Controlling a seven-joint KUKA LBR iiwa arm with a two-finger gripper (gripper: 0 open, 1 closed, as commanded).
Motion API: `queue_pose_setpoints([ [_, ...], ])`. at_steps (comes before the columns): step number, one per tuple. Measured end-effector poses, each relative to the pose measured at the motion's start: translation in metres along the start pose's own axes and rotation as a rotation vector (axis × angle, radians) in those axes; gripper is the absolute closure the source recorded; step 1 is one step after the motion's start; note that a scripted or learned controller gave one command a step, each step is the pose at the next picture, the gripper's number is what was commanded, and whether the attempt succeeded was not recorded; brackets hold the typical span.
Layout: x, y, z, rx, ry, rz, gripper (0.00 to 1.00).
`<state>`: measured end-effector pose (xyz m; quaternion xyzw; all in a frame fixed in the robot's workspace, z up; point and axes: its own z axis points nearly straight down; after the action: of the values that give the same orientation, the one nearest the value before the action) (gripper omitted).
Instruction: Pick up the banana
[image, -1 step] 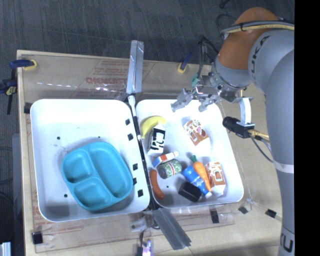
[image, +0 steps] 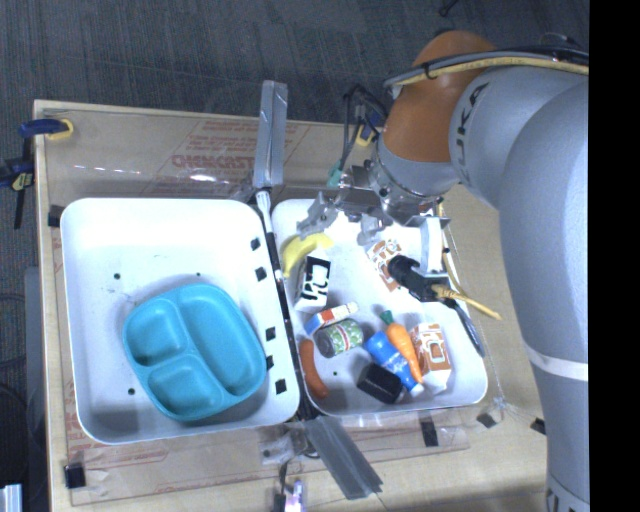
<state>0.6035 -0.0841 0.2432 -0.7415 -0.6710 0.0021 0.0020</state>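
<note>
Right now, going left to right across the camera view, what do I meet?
Blue tray in the left bin → banana → green can → carrot → small carton.

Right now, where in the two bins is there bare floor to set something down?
The left bin has bare floor above and left of the blue divided tray. The right bin is crowded: banana, carrot, can and cartons, with the gripper over its top.
</note>
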Motion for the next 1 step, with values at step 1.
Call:
queue_pose_setpoints([
  [1, -0.0028, 0.0476, 0.0925, -0.003, 0.0, -0.029, 0.0],
])
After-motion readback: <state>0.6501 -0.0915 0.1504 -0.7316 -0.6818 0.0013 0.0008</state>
